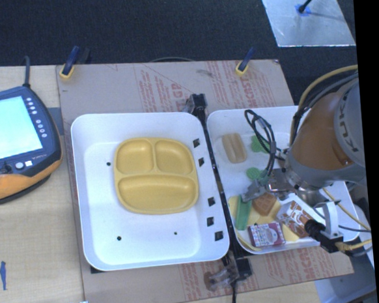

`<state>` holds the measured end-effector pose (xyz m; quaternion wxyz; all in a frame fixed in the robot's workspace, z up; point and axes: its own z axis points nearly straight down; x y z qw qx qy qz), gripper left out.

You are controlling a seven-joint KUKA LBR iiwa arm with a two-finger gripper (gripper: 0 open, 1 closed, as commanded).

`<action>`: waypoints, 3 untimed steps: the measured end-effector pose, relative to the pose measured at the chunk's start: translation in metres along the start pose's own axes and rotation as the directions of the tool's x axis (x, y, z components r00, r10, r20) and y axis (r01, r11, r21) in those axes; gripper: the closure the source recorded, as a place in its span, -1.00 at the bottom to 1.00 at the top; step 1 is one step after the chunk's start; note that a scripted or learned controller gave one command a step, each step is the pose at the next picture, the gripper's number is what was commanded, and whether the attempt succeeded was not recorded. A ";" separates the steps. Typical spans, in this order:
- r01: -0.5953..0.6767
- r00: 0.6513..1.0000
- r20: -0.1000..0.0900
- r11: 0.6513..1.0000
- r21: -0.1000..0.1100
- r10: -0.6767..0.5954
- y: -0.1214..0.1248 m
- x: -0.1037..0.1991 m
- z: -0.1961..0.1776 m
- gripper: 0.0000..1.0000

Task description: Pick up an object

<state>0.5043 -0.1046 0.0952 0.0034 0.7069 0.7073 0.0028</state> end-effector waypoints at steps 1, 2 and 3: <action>0.004 1.000 0.000 1.000 0.005 -0.004 0.027 0.002 0.002 -1.00; 0.004 1.000 0.001 1.000 0.007 -0.004 0.023 0.010 0.001 -1.00; 0.002 1.000 -0.001 1.000 0.007 -0.002 0.014 0.002 0.001 -1.00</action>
